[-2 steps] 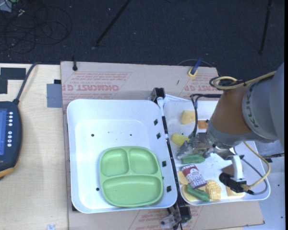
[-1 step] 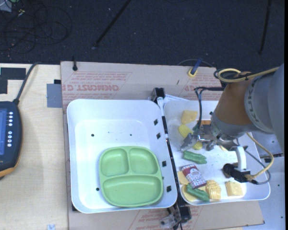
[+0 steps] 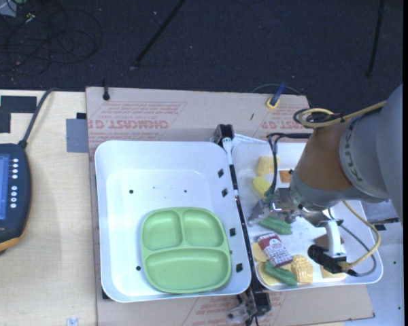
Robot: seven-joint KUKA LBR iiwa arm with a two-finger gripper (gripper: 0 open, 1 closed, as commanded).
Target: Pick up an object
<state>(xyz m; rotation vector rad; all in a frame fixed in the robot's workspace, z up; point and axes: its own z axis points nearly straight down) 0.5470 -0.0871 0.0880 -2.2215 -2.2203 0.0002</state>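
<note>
The arm enters from the right of the camera view, its orange band and grey wrist hanging low over the right bin [image 3: 374, 267]. The gripper [image 3: 277, 208] sits down among the clutter near that bin's left wall, just right of the divider between the two bins. Whether its jaws stand wide or narrow cannot be told; the wrist covers them from above and the tip reads only as a dark metallic blur. Nearest candidate is a green pod-shaped piece [image 3: 277, 225], lying just below and toward the camera from the tip, long axis running left-to-right with a slight downward tilt; touching or merely beside, unclear. A yellow block [image 3: 264, 166] sits beyond the tip toward the bin's far wall, with a yellow-green piece [image 3: 260, 185] just beside it. Farther forward lie a red-and-white packet [image 3: 275, 249], a second green piece [image 3: 280, 275] and a yellow corn-like toy [image 3: 302, 268]. Nothing is visibly held. The wrist hides the bin's middle and right. The left bin [image 3: 122, 175] holds a green divided plate [image 3: 185, 249], well apart from the gripper.
</note>
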